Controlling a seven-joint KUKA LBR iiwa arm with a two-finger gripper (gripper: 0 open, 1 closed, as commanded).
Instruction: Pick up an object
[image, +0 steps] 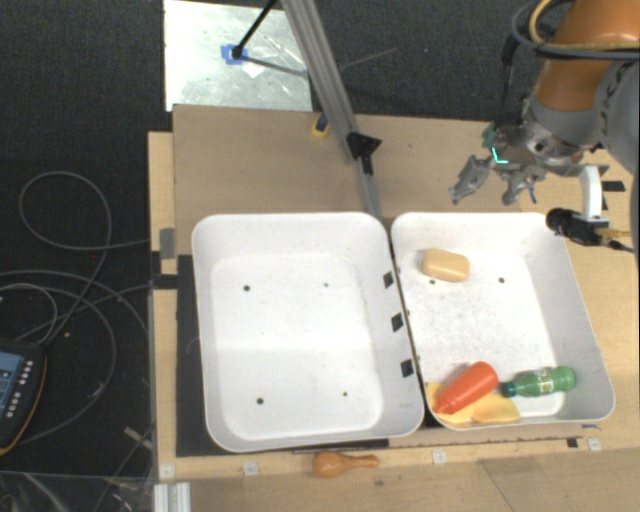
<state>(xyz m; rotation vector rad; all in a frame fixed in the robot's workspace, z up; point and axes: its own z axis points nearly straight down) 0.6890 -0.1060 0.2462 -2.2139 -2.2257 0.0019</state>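
jaws (492, 183) open above rt bin (560, 262) — nothing held

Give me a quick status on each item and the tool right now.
tool: above the bench behind the right bin, fingers spread, holding nothing
tan block: lying flat, right bin
orange carrot: lying on its side on a yellow piece
green bottle: on its side, right bin
small tan object: on the bench, outside the bins
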